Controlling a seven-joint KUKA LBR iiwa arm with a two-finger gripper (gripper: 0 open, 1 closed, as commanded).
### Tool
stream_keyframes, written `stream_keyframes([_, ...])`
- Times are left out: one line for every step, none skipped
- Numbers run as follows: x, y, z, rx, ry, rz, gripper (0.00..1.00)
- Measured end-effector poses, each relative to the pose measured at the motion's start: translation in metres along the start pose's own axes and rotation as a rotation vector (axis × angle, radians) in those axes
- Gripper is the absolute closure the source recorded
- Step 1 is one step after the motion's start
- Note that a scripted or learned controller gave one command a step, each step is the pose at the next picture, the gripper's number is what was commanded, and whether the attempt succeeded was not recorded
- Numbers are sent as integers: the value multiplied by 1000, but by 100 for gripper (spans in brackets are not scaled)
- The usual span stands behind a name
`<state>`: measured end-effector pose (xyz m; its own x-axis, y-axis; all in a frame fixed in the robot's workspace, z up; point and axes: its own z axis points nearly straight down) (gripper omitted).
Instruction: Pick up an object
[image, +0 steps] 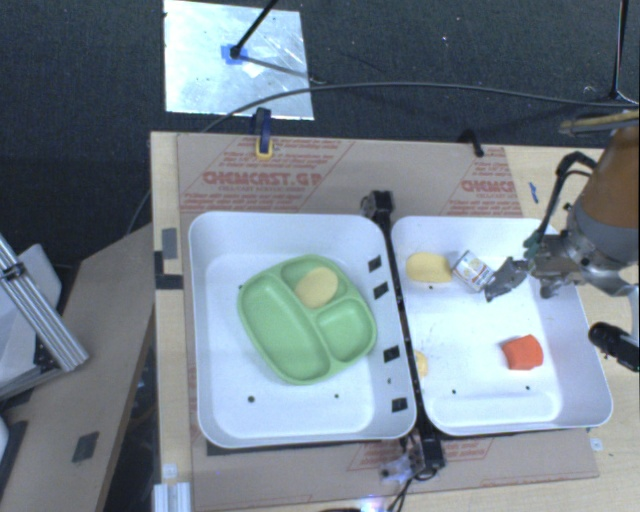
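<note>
**Jaws apart over the right bin, nothing gripped**

Hung spread, with nothing between them, over the rear half of the right bin (590, 400). Pointed leftward from the grey wrist. Looked low to the bin floor, though height was hard to judge from above.

Reached almost to a small silver-and-white packet (470, 270), which lay just beside the left-hand tip, perhaps touching it, but outside the gap. Lay a little further left: a pale yellow lump (428, 267), near the divider. Sat nearer the front, well apart from the tips: an orange block (521, 352). Rested against the bin's left wall: a small yellow scrap (420, 362).

Held in the left bin (215, 400): a green divided plate (290, 340) with a second yellow piece (318, 287) in one rear compartment.

Judged as the approach step, before any grasp. Seemed aimed at the packet as the nearest thing. Called next for a short shift left to bring the packet between the tips, a drop to the floor if not already there, then a firm close and a straight lift. Risked nudging the packet aside instead of straddling it.
</note>
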<state>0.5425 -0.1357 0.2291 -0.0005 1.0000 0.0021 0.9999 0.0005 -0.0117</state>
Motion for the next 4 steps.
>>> stream_keyframes([0,2,-7,-13,-2,-3,0])
stream_keyframes([-8,-3,45,-8,-1,0,0])
stream_keyframes([-3,6,95,-8,-1,-1,0])
stream_keyframes([-2,7,147,-9,-1,0,0])
